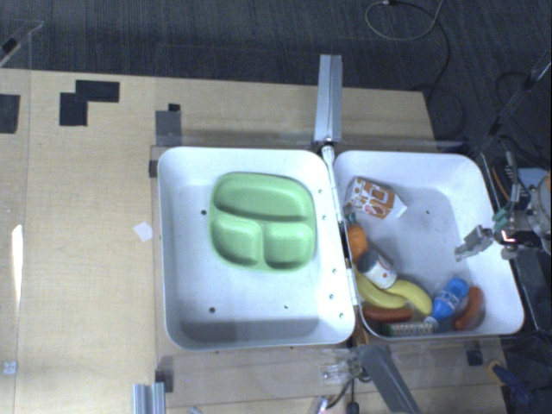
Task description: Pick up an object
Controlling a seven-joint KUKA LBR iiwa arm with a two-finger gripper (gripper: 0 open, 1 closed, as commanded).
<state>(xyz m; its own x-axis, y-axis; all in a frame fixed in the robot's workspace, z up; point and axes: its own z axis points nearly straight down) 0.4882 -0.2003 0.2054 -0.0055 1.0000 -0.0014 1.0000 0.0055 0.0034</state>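
On the pale wooden desk [78, 257] two shallow white bins sit side by side: the left bin [181, 317] holds a green moulded plastic tray with three compartments [261, 220], and the right bin [423, 179] holds everything that might be picked. A small white carton with an orange pattern [373, 198] lies near the right bin's upper left, apart from the rest. Along the bin's lower edge the things crowd together — a yellow banana [398, 297], a small white-and-dark bottle [380, 272] just above it, an orange piece [357, 241] against the dividing wall, a blue crumpled plastic bottle [449, 299] and a reddish sausage-shaped thing [470, 310] beside it. The gripper [476, 242] hangs at the right bin's right side, over bare bin floor and well apart from every object; nothing lies between its parts, and whether it is open or closed I cannot tell. By my judgement the task stands at its approach step, with no object chosen yet. The next move calls for travel leftward and down toward a target — the lone carton looks the least cluttered choice, while the pile by the lower edge risks a nudged neighbour.
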